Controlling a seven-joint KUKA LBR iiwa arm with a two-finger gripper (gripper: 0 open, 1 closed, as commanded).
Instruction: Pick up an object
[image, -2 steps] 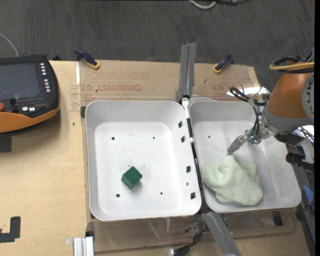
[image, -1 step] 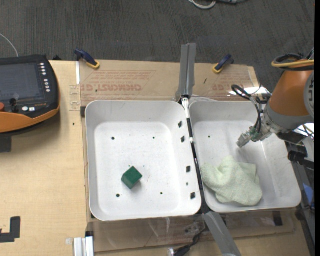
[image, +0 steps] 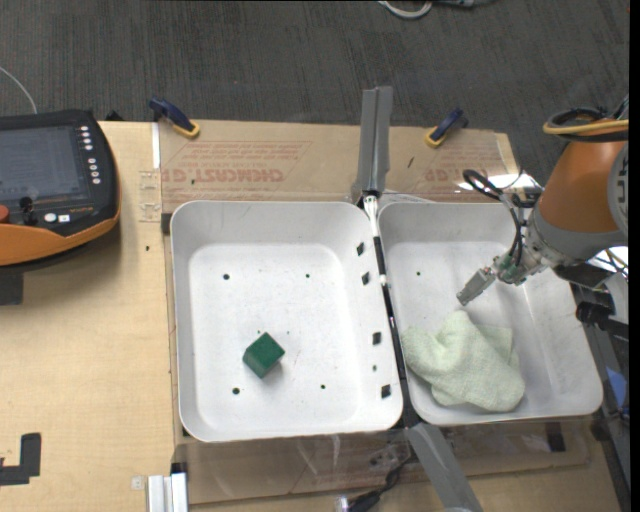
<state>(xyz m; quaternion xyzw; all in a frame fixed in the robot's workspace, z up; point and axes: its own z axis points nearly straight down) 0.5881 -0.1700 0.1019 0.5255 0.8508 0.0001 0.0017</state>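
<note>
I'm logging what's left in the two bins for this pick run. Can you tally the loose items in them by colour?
Green: 1, the green block in the left bin
Pale whitish-green: 1, the cloth in the right bin
Total: 2
The gripper is over the right bin, just above the cloth.

I see a dark green block in my plain white left bin, a pale mint-green cloth in the white right bin, my own orange band, and tan cardboard printed with reddish lettering.
</note>
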